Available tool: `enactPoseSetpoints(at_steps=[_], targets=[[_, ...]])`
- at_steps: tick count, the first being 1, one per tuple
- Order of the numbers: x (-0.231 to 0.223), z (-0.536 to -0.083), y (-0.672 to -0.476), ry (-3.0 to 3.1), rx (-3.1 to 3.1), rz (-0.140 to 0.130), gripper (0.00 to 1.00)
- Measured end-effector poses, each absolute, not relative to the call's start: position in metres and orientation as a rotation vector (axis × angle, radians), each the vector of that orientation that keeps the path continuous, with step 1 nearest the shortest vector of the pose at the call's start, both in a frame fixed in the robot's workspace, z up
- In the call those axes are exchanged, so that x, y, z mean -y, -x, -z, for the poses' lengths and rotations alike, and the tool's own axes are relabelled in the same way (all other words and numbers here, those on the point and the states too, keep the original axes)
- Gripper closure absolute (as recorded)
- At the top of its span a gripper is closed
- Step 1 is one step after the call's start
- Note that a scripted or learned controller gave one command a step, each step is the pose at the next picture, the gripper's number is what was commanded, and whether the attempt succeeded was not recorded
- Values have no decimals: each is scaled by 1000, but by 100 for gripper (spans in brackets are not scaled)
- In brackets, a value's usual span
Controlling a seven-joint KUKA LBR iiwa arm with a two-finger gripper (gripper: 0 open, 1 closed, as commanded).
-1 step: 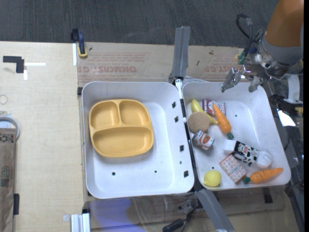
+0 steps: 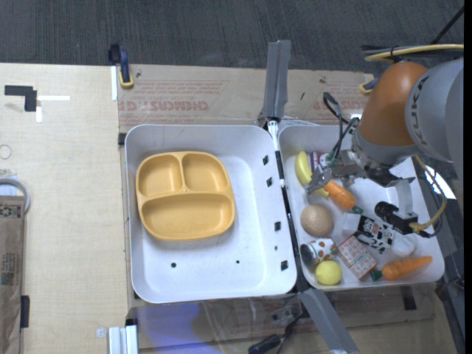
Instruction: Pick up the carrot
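Contact with a carrot looks like the step in hand. The gripper [image 2: 330,182] sits low in the right bin [image 2: 435,268], its metal fingertips at the upper left end of a small orange carrot [image 2: 340,195] that lies tilted just above a tan egg-shaped ball [image 2: 317,219]. The fingers seem to straddle that end, but the slanted view does not show whether they close on it or merely touch it, so the width of the opening cannot be told.

A second carrot with a green tip [image 2: 405,267] lies near the bin's lower right wall, well apart from the gripper. Either would answer the task; the arm appears committed to the upper one.

The next move calls for a firm close across the carrot's narrow body and a straight lift, clear of the yellow banana [image 2: 302,167] just to its left and the ball below it.

The arm's grey and orange wrist [image 2: 391,116] covers the bin's upper right corner. A black-and-white cow-patterned toy [image 2: 375,234], a small printed carton [image 2: 354,257], a yellow lemon [image 2: 328,273] and a small cup-like item are crowded together, and their edges are hard to separate. The left bin [image 2: 147,271] holds a yellow divided plate [image 2: 221,216].
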State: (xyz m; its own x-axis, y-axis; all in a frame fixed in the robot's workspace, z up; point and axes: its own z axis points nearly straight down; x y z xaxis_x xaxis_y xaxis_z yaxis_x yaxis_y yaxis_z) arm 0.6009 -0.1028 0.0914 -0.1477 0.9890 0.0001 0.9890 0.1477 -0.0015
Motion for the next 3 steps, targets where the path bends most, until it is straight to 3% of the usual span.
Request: enactPoseSetpoints(at_steps=[1,2,3], targets=[[104,-100,-601,2054,2374,-2,100],[78,-239,-607,2009,2416,-2,100],[8,-291,-659,2010,2414,-3,100]])
